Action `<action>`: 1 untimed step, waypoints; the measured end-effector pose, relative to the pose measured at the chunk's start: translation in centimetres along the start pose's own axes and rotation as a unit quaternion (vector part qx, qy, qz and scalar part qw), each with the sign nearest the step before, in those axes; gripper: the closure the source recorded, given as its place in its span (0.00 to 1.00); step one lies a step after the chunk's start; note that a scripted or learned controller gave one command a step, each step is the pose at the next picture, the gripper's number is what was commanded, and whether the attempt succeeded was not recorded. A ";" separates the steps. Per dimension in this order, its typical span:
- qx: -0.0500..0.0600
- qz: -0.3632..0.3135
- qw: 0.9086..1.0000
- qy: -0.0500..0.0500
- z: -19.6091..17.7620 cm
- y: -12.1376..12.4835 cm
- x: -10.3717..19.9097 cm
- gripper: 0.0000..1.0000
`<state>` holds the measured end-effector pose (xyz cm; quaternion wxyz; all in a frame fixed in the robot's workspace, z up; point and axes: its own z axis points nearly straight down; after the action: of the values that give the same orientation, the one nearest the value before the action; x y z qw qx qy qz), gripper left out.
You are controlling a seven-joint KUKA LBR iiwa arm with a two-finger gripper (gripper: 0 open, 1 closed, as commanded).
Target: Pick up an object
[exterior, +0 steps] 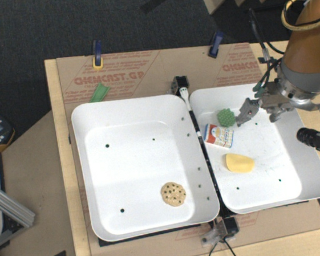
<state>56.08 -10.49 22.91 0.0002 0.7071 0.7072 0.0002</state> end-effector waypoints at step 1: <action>-0.002 0.000 1.000 0.000 -1.1 0.1 0.0 1.00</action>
<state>56.15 -10.48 23.99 0.0016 0.7069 0.7073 0.0010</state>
